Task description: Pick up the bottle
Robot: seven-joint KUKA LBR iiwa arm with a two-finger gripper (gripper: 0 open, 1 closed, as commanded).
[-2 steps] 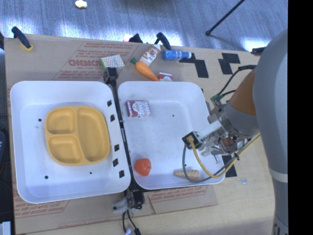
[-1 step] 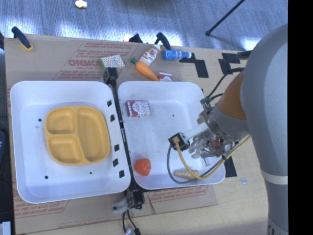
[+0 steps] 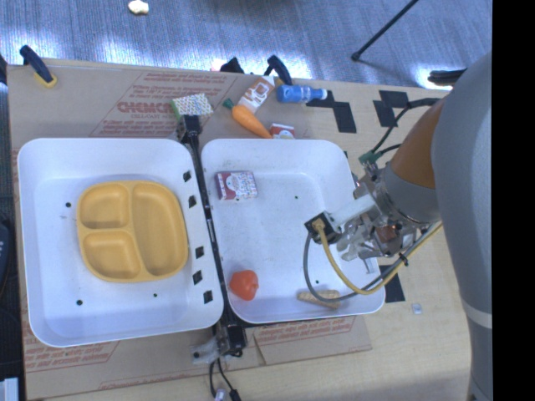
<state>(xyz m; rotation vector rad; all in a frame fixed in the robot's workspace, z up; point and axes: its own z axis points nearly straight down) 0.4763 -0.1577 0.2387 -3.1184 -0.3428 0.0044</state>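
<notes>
In the camera view the bottle (image 3: 300, 93) lay on its side on the bench near the top centre, above the right bin (image 3: 276, 153), while the gripper (image 3: 361, 242) hung over that bin's right edge, its grip impossible to judge.

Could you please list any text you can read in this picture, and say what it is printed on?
"CHEMC...", red, cut off: on the cardboard sheet behind the left bin.
Smaller red print on the cardboard: too blurred.
Small carton in the right bin: label unreadable.
Blue bottle: label unreadable.
</notes>
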